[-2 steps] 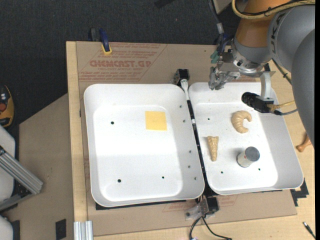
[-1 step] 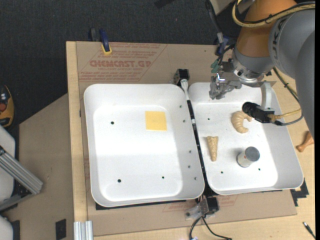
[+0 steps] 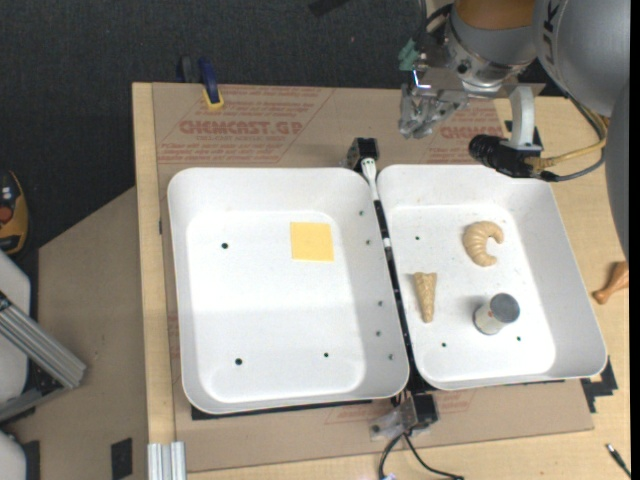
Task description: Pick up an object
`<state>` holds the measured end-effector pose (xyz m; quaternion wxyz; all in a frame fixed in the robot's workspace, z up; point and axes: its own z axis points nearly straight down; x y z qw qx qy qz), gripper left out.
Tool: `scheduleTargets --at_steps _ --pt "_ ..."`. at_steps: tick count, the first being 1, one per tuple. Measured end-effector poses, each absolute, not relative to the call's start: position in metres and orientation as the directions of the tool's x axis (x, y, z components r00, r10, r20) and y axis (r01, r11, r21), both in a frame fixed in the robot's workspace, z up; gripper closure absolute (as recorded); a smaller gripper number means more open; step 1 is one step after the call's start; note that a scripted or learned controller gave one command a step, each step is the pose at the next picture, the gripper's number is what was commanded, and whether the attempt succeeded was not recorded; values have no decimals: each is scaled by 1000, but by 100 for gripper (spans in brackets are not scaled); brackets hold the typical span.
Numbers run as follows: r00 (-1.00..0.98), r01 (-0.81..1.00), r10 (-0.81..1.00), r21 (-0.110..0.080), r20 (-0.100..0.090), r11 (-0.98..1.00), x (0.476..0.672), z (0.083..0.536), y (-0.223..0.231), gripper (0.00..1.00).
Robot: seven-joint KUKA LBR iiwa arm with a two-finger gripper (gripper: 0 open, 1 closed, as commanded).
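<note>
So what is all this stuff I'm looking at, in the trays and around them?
Cheese slice: one, yellow, left bin.
Croissant: one, tan, right bin, far part.
Ice-cream cone: one, beige, right bin, near the divide.
Small can: one, grey, right bin, near part.
Bins: two, white, side by side.
Board: one, brown, under the bins.
Clamp: one, blue and yellow, board's far left edge.
Arm: one, grey with orange band.
Gripper: one, above the board behind the right bin.

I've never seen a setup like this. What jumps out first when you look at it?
Two white bins sit side by side. The left bin holds one bright yellow square, while the right bin holds a croissant, a cone and a small grey cylinder. Above the right bin's far edge hangs the grey arm's gripper, with nothing between its fingers.
</note>
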<state>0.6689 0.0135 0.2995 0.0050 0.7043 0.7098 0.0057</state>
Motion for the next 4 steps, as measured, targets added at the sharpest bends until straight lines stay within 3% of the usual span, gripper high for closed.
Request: scheduleTargets --at_steps 1,2,3,4 --pt "-7 1000 1000 -8 2 7 665 223 76 100" --pt "2 1000 1000 -3 -1 -2 666 216 51 100" --pt "-5 1000 1000 -6 2 5 665 180 106 100" --pt "3 1000 1000 -1 0 -3 665 195 70 100"
